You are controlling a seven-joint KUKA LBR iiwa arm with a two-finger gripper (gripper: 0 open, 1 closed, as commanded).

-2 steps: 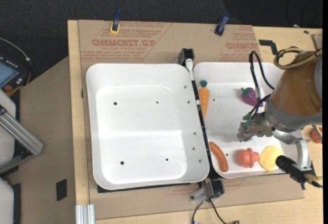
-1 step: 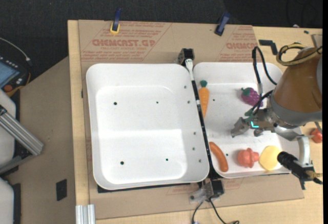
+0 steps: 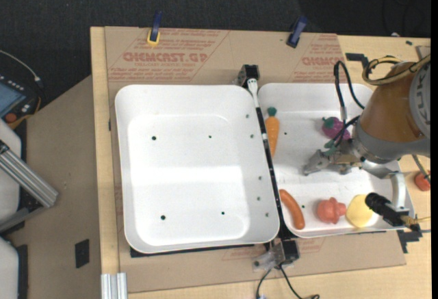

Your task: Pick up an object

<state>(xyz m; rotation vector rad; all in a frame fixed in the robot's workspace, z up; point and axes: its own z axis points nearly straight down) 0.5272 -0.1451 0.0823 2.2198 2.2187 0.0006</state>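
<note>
In the right bin (image 3: 301, 96), my gripper (image 3: 309, 168) hangs low over the bare floor near the bin's middle. Its fingers point left and meet at the tips, shut with nothing between them. An orange carrot (image 3: 272, 133) lies along the bin's left wall, left of and above the gripper. A purple toy (image 3: 333, 126) sits just behind the wrist. Along the front wall lie a red sausage-shaped piece (image 3: 291, 209), a red lumpy toy (image 3: 330, 210) and a yellow round toy (image 3: 359, 211).
The left bin (image 3: 137, 102) stands beside the right one, with a black divider rail (image 3: 265, 161) between them. My arm's orange band (image 3: 390, 106) overhangs the right bin's right side. Black cables (image 3: 340, 89) loop over its back edge.
</note>
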